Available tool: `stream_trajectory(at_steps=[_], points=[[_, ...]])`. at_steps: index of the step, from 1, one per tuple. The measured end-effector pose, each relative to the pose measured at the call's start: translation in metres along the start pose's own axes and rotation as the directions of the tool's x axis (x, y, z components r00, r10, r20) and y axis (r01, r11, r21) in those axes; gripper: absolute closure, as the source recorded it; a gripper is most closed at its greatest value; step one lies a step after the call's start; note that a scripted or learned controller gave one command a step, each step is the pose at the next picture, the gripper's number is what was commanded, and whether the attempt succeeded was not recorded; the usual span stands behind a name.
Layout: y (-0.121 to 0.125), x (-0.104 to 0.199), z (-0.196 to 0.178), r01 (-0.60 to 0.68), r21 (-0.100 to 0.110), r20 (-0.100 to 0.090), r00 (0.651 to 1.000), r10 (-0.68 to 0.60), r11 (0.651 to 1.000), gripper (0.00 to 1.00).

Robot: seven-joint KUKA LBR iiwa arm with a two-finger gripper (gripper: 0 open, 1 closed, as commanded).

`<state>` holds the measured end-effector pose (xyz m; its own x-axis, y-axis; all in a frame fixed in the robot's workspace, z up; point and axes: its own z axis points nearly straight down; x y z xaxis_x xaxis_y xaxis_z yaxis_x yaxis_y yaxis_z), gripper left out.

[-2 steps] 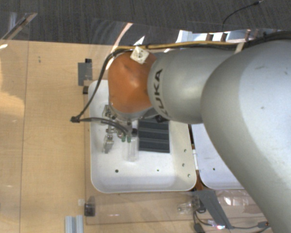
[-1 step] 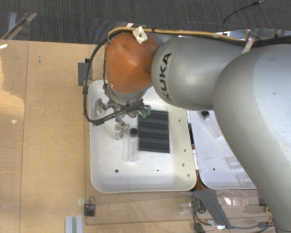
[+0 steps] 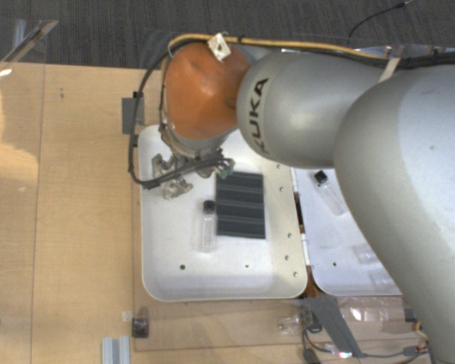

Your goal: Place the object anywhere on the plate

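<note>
Camera view: gripper (image 3: 172, 182) low in the left bin (image 3: 163, 275), spread or closed impossible to tell. Clear vial (image 3: 206, 232) lying just down-frame and slightly right of it, long axis running up-down the frame, black cap end nearer the claw, just beside the left edge of the dark plate (image 3: 241, 205). Vial smooth, round, probably prone to rolling; plate rectangular, ribbed, matte.

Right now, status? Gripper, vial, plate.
Gripper over left bin, upper-left part. Clear vial lying beside dark ribbed plate, not on it. Nothing lying between gripper and vial. Second vial in right bin.
</note>
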<state>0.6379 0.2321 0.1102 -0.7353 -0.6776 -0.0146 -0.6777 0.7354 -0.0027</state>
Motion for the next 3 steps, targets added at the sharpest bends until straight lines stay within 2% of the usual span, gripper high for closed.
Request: stream_trajectory(at_steps=[1, 2, 3], points=[[0.036, 0.041, 0.016, 0.15, 0.005, 0.009, 0.989, -0.15, 0.989, 1.0], [-0.028, 0.001, -0.099, 0.52, -0.001, 0.0, 0.854, -0.52, 0.854, 1.0], [-0.037, -0.013, 0.008, 0.345, 0.002, 0.003, 0.939, -0.345, 0.939, 1.0]])
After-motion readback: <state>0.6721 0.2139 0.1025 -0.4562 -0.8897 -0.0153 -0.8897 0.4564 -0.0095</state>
